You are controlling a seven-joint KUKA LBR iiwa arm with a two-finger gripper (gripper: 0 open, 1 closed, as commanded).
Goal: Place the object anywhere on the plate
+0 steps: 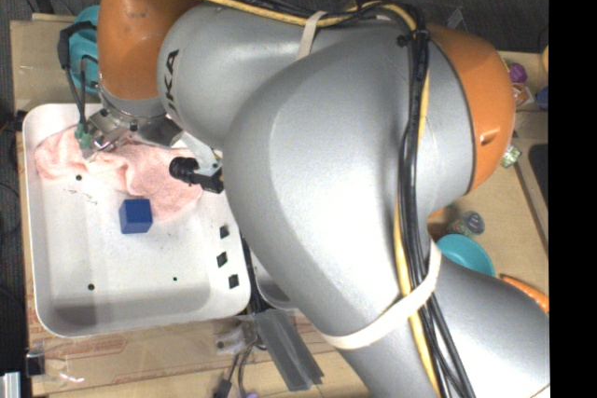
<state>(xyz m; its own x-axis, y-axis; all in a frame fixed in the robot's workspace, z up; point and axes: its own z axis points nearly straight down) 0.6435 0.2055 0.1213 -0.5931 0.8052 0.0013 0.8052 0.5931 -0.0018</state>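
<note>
Over the left bin (56,294) the arm (326,154) bulks across most of the view, its gripper (93,137) low on a pink cloth (159,177). A blue block (136,215) lies just beside the cloth, apart from the gripper. My worry: it snags cloth instead, since the block sits off to one side.

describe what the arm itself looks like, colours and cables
The KUKA arm has smooth rounded grey shells with glossy orange bands at the joints. A black and yellow cable bundle runs along its surface, strapped with white ties. Dark KUKA lettering shows near the wrist.
</note>
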